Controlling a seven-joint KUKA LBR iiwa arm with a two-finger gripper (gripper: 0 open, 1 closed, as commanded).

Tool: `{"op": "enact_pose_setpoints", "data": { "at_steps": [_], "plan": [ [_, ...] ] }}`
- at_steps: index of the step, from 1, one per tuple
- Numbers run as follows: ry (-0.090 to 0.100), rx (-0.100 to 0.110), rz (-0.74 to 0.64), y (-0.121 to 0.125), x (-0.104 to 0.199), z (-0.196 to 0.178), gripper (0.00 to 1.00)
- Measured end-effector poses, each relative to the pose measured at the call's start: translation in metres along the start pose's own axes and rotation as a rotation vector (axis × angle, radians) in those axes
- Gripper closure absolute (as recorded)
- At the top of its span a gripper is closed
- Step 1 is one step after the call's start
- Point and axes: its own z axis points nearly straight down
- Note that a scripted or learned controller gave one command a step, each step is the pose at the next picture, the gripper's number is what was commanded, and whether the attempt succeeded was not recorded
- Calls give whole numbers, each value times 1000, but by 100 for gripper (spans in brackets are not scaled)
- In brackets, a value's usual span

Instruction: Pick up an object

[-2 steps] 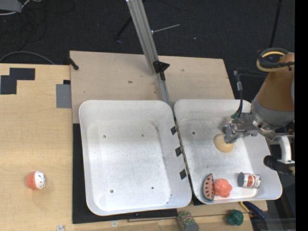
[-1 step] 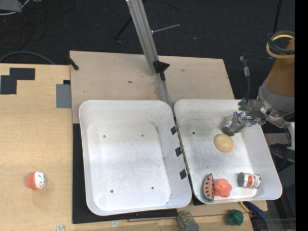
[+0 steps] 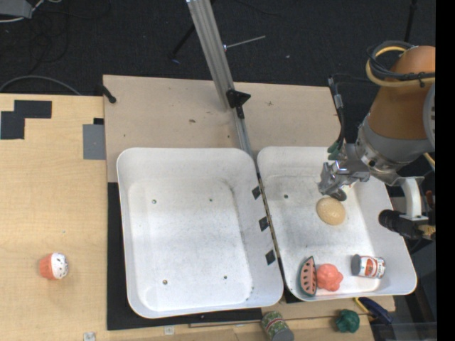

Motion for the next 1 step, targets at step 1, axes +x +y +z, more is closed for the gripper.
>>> {"op": "enact_pose_setpoints", "data": {
  "at_steps": [1],
  "plan": [
    [0, 2, -1, -2, 50, -5, 100]
  ]
}}
